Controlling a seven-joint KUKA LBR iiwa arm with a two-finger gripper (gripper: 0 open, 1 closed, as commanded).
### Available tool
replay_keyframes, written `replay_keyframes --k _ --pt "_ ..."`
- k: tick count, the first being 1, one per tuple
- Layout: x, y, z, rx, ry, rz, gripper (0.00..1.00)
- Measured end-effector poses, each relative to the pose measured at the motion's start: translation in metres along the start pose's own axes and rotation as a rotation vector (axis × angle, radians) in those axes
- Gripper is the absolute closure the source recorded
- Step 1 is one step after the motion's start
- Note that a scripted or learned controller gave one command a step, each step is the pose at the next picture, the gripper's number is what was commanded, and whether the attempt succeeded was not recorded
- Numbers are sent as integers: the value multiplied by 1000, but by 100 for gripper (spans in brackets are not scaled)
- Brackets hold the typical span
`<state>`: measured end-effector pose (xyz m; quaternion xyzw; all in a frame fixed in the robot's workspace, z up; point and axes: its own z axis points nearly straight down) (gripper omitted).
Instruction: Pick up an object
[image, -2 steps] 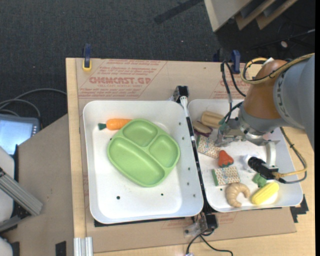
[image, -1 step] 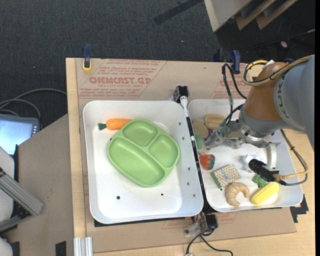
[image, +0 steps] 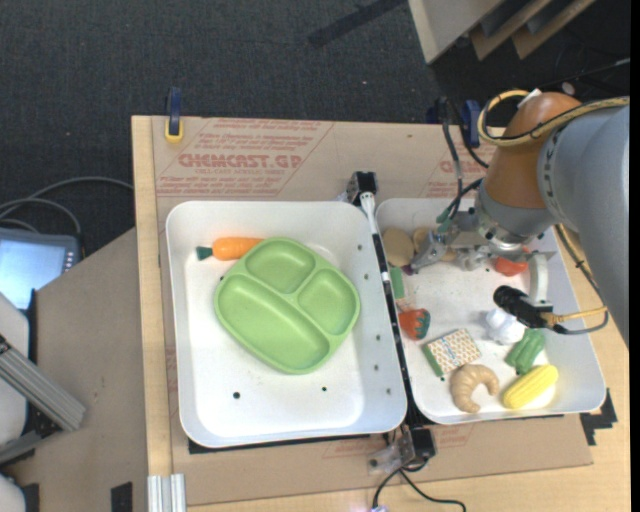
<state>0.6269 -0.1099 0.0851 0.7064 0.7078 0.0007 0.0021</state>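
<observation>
The right bin (image: 578, 330) holds several toy foods. A croissant (image: 473, 385), a yellow corn cob (image: 530, 386) and a green vegetable (image: 525, 350) lie near its front right. A patterned square packet (image: 452, 351) and a red piece with a green top (image: 413, 322) sit toward its left wall. A beige round piece (image: 399, 243) lies at the back left. My gripper (image: 432, 248) hangs low over the back of this bin, just right of the beige piece. A small red piece (image: 511, 266) lies under the wrist.
The left bin (image: 190, 330) bears a green divided plate (image: 288, 303) with an orange carrot (image: 232, 248) at its back edge. A black clamp (image: 362, 185) stands where the bins meet at the back. The grey arm covers the right bin's back right corner.
</observation>
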Motion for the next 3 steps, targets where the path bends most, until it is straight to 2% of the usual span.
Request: replay_keyframes --k 1,2,3 --pt "-6 42 0 -3 0 -1 0" --pt "-6 41 -11 -3 -2 0 100" --pt "29 -37 -105 4 5 1 100"
